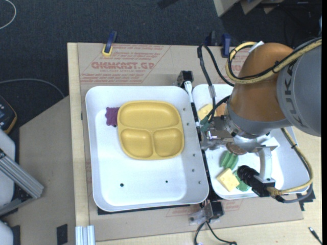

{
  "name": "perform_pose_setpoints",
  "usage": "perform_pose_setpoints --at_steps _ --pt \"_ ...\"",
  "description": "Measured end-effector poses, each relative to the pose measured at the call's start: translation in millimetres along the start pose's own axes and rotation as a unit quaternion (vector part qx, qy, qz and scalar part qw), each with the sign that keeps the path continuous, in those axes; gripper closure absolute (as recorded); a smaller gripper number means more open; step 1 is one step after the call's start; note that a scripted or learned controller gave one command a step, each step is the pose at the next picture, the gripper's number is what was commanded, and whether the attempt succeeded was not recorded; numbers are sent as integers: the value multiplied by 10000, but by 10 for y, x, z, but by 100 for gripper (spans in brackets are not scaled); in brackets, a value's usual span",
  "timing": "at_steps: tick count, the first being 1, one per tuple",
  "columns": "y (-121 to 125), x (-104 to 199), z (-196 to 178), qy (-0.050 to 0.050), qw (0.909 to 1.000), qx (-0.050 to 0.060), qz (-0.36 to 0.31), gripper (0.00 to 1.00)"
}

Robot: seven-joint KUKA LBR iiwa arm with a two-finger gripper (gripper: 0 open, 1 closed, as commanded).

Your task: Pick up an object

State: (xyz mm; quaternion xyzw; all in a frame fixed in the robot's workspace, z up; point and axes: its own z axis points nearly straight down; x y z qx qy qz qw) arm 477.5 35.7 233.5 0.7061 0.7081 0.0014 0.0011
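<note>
Yellow divided tray: smooth plastic, satin sheen. White bins: glossy plastic. Worktop: matt, paper-faced board with red print; arm's orange band glossy.

Legible markings — one item confirmed, one partial.

1. Brown board under the bins, upper centre of the frame: red printed lettering, upside-down to the camera, reading roughly "CHEMCAST GP" in large characters. Smaller red lines above and below it are too fine to read.

2. Grey arm, right edge of the frame: part of dark lettering — seemingly "KU" — cut off by the frame edge.

No numbers or labels can be read on the white bins or their contents.
</note>
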Motion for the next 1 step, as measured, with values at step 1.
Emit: perform_pose_setpoints --at_steps 1 --pt "1 -21 19 -3 10000 15 12 100"
